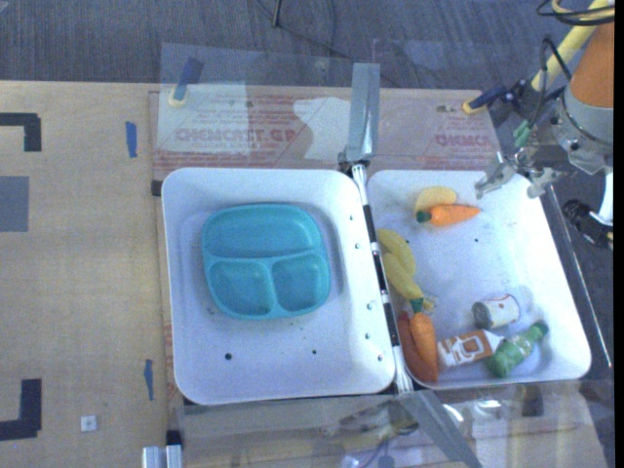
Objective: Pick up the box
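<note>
The box is a small orange-and-white carton lying flat near the front of the right bin. It sits between a carrot on its left and a green bottle on its right. My gripper hangs over the bin's far right corner, well away from the box. Its two fingers are spread apart with nothing between them.
The right bin also holds a small can, a banana, a second carrot and a yellow piece. In the left bin lies a teal divided plate. A metal divider stands behind the bins.
</note>
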`<move>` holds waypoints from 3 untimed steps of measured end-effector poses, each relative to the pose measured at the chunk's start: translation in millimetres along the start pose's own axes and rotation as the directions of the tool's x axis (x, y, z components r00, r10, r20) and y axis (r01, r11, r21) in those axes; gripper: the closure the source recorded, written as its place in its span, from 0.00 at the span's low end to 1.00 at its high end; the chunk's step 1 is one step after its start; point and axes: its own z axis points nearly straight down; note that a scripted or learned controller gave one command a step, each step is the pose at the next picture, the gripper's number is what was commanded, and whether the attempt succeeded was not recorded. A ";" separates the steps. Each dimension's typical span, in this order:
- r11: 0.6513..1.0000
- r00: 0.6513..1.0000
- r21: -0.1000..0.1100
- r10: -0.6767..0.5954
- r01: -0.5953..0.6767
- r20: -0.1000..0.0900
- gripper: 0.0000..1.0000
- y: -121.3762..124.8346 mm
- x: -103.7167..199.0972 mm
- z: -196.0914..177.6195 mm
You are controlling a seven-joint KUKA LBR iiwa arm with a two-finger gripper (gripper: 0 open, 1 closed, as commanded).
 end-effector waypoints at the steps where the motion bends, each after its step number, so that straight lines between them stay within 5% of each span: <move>1: 1.000 1.000 -0.006 0.024 -0.024 0.000 0.00 -121.7 -11.9 147.3; 2: 0.999 0.999 -0.007 0.035 -0.035 -0.001 0.00 -74.0 -36.0 147.1; 3: 0.957 0.957 -0.007 0.290 -0.290 0.001 0.00 -38.7 16.9 147.7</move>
